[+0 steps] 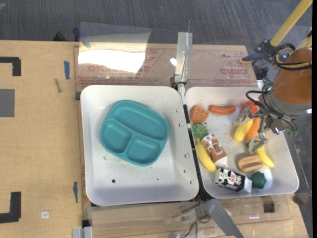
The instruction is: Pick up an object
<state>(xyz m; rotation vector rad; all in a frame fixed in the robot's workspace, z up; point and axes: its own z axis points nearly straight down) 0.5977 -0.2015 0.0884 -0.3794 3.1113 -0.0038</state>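
1. Fingers (257,140) are hanging low over the right part of the right bin (289,178); tangled metal and cable are hiding their tips, so I cannot tell whether they are spread or closed.
2. Just to their left, an orange carrot-like piece (252,128) is lying at a slant, and a yellow corn cob (241,131) is resting against its left side. Whether either piece is touching the fingers is not clear.
3. Below them, a yellow piece (265,158) is lying just beside a brown bun (249,162), with a green item (258,181) near the bin's front edge.
4. Farther left, a black-and-white carton (230,179), a brown-and-white carton (214,148), a banana (205,157) and a broccoli floret (199,131) are crowding the bin's left half.
5. Toward the back of that bin, a waffle (199,114) and a sausage (222,109) are lying near each other.
6. The arm's orange band (297,78) is showing above the wrist at the right.
7. The left bin (91,133) is holding a teal divided plate (133,132), well apart from the fingers.
8. Both bins are sitting side by side on the brown surface (34,133).
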